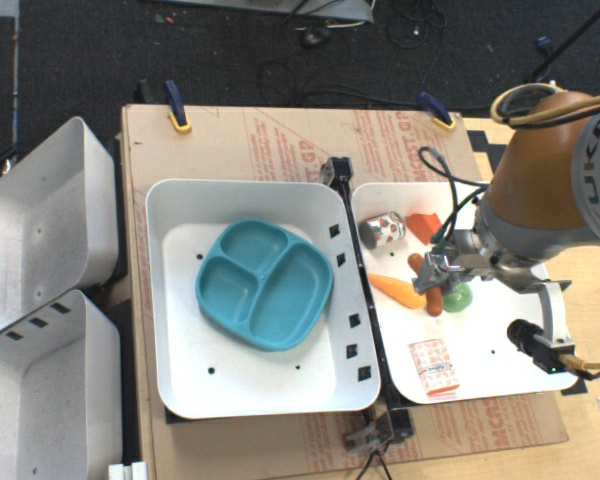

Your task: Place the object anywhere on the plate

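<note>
- the table (pixel 240 128) carries two white bins side by side, so picking and placing each have their own walled space.
- the left bin (pixel 170 368) holds one thing: a teal plate (pixel 265 283) with three sections, lying flat and slightly turned near the bin's middle. nothing lies on it, so the placing is not yet done.
- the plate sits well apart from the bin walls, which i judge leaves easy room for a drop from above.
- the right bin (pixel 500 368) holds the loose items: a shiny can (pixel 384 230) near its upper left, an orange piece (pixel 423 225) just beside it, a carrot (pixel 395 289) lying slantwise near the left wall, a dark red sausage-like piece (pixel 434 301), a green ball (pixel 457 297) and a small printed packet (pixel 434 366) lower down.
- the hand (pixel 442 271) hangs low over the cluster of sausage and ball, near the carrot's thick end; this looks like a pick in progress.
- which item is the task's object is unclear; all candidates lie in the right bin.
- i cannot tell whether the hand is released or clenched, nor whether it grasps anything.
</note>
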You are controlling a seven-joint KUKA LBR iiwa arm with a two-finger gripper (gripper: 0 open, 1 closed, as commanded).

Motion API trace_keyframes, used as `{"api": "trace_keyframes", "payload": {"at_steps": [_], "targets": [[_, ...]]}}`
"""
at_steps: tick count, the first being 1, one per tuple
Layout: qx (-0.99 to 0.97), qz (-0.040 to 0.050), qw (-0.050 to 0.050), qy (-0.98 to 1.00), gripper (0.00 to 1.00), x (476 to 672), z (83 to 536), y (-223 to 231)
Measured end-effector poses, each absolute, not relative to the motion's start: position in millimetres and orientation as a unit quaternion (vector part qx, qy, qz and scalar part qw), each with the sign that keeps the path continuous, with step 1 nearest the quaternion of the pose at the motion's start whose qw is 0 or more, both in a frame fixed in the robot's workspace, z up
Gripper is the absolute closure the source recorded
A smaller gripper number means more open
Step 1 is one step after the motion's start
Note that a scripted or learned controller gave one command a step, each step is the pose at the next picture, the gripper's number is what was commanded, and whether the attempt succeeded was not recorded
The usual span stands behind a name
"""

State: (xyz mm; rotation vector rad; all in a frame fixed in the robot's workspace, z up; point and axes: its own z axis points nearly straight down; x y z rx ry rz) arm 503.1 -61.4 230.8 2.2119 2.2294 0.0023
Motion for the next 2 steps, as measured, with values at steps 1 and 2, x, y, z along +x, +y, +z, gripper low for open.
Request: {"api": "trace_keyframes", "payload": {"at_steps": [1,2], "targets": [[0.704,0.0011,0.001,0.710,1.00,506.0,240.5,-9.9],[0.704,0.0006,-0.001,0.710,1.00,501.5,239.9,47.1]]}}
